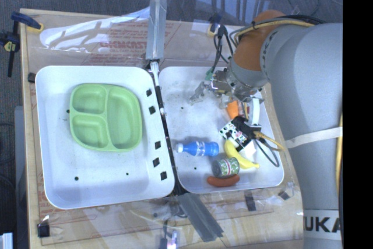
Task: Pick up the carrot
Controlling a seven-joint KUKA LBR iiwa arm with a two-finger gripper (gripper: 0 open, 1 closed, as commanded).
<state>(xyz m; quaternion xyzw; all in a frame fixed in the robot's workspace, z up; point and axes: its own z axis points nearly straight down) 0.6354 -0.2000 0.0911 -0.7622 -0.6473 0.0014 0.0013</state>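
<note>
A small orange carrot [232, 109] lies in the right bin [186, 125], close to its far right side. The wrist hides part of it. My gripper [201, 91] hangs low over the far part of the same bin, pointing left. It sits a short way left of the carrot and I see nothing in it.
In the right bin's near half lie a blue bottle [198, 148], a yellow banana [242, 158], a small can [225, 167] and a reddish sausage [223, 181]. A green divided plate [106, 116] sits in the left bin [52, 172]. The arm covers the right bin's right side.
</note>
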